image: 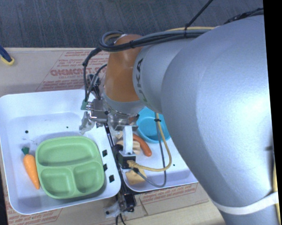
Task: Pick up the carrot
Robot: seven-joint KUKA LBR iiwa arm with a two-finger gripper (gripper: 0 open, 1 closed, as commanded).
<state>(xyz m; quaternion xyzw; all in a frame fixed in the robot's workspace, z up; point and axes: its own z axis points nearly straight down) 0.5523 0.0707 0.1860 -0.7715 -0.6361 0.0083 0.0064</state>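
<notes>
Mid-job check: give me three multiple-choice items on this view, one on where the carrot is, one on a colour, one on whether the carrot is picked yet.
1. Where does the carrot lie?
A. In the left bin, left of the tray
B. On the tray
C. In the right bin

2. What colour is the tray?
A. Blue
B. Green
C. White

3. What is the carrot's state?
A. Held by the hand
B. Lying in the bin, apart from the hand
C. Standing in the bowl

Answers:
1 A, the carrot lies on the left bin floor beside the tray's left edge.
2 B, the three-part tray is light green; the blue thing is the bowl in the right bin.
3 B, the hand sits near the wall between the bins, with the tray between it and the carrot.
</notes>
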